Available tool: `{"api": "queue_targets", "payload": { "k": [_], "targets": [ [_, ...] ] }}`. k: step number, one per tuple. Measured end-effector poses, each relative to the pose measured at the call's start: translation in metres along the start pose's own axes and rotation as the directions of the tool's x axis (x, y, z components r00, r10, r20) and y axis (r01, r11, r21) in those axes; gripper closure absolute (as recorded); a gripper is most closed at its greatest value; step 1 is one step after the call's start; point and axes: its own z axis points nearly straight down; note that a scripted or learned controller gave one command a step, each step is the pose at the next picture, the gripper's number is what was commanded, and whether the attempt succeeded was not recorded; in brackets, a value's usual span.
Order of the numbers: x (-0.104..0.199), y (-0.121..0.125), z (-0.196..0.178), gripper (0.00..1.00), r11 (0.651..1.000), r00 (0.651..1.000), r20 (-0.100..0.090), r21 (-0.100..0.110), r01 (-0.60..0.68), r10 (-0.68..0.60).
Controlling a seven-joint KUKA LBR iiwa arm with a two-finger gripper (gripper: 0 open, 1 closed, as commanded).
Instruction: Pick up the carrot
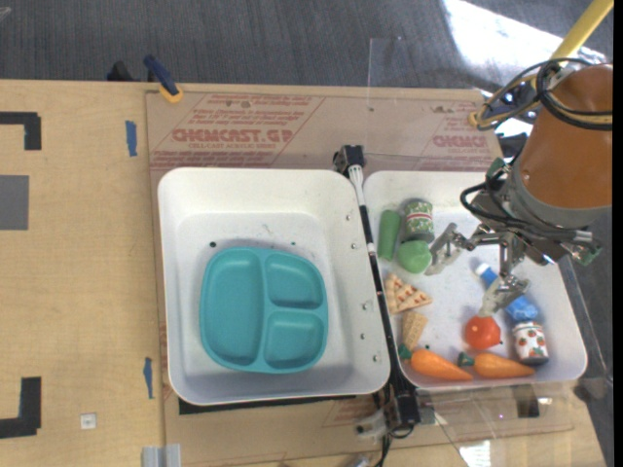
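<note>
Hovering over the right bin (574, 343), the gripper (479, 264) has its jaws spread wide — nothing sits between them. Two carrots lie along the near wall (one carrot (440, 364) left, the other (503, 365) right) — a tomato (481, 333) just above.

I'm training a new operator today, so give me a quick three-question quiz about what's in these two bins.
1. Which bin holds the teal plate?
2. True or false: two carrots lie side by side along the near edge of the right bin.
3. Where is the red tomato? A: on the plate. B: just behind the carrots, in the right bin. C: on the bench outside the bins.

Key: 1, the left bin. 2, true. 3, B.
</note>
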Motion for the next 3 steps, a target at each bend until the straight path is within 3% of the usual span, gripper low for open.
{"api": "queue_targets", "payload": {
  "k": [1,2,3],
  "targets": [
    [-0.009,0.032,-0.030,0.00,0.877,0.877,0.003,-0.002,0.480,-0.480],
    [-0.038,0.082,-0.003,0.00,0.751,0.751,0.001,-0.013,0.660,-0.660],
    [-0.040,0.082,-0.014,1.00,0.757,0.757,0.009,-0.005,0.653,-0.653]
  ]
}}
